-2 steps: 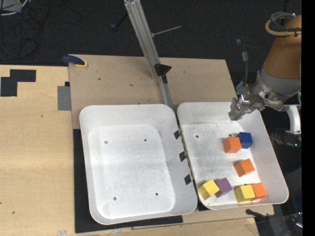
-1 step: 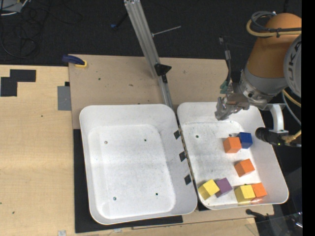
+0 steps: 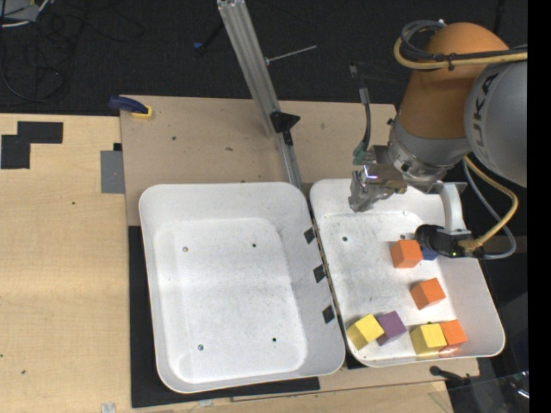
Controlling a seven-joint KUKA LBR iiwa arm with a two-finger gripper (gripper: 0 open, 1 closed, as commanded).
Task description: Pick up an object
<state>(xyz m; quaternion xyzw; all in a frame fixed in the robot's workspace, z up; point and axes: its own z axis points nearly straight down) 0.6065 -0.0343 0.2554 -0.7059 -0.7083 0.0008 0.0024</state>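
Fingers (image 3: 362,198) hang over the right bin (image 3: 344,198); their state can't be told; no writing legible.

Bright, even overhead light; soft shadows, dark background, perhaps slightly grainy.

gripper (image 3: 365,198): fingertips too small to tell open or closed | arm (image 3: 482,84): cut off at right edge | right bin (image 3: 340,198): far rim partly hidden by gripper

Both bins (image 3: 225,198) are white with dark speckles; the bench (image 3: 60,256) is pale wood. The blocks are three orange (image 3: 405,254), two yellow (image 3: 367,329), one purple (image 3: 392,324); the arm (image 3: 448,67) is grey with an orange band.
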